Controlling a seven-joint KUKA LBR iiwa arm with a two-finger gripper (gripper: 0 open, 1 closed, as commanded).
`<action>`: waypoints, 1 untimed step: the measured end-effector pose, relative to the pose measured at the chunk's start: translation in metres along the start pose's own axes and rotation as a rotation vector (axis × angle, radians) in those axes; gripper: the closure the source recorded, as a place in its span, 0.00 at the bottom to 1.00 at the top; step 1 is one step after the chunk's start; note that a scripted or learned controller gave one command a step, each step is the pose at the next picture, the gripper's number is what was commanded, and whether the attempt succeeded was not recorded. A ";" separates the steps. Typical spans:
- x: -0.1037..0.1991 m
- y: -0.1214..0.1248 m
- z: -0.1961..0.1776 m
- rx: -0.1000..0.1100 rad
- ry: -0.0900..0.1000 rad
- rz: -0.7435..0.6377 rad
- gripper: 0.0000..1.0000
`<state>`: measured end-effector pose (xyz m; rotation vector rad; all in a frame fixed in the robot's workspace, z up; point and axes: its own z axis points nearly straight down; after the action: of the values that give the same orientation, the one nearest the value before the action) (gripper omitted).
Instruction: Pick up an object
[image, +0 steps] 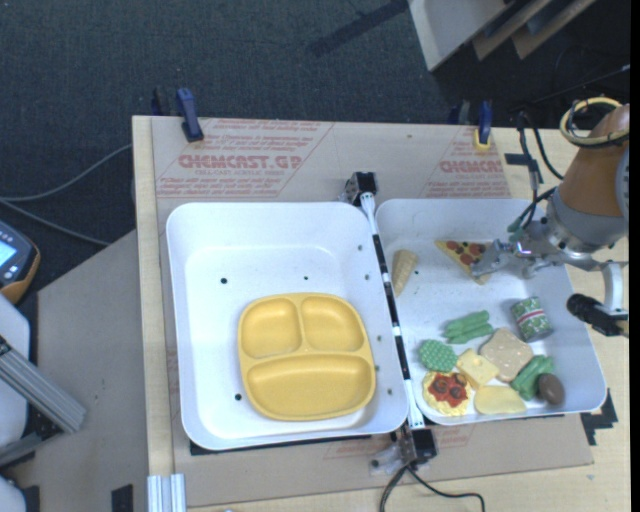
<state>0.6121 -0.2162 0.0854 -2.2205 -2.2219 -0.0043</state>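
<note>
Reaching in over the right bin (590, 395), the grey arm (590, 195) with its orange band sets its fingers (497, 262) low at the bin's upper part, right against the pizza slice (462, 252). The slice lies just to the left of the fingers, touching or nearly touching them; whether it is pinched between them cannot be told, since the metal parts blur together there, and it cannot be made out whether the fingers are spread or closed. Below the fingers and a little right stands a small green-labelled can (532, 318). Further below lie a green bean pod (467, 325), a slice of toast (507, 352), a green waffle-textured piece (436, 354), a cheese cube (478, 368), a small round pizza (447, 391), a pale yellow piece (499, 401), a dark green vegetable (530, 371) and a brown rounded item (551, 390), all clustered near the bin's lower edge. Left of the fingers, near the wall between the bins, rests a pale wedge (402, 270). Far to the left, the left bin (200, 240) holds a yellow divided plate (304, 355). Both bins sit on the counter (250, 150).
</note>
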 end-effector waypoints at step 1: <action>-0.003 -0.051 0.000 0.002 0.008 -0.003 0.00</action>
<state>0.5610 -0.2188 0.0856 -2.2119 -2.2198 -0.0110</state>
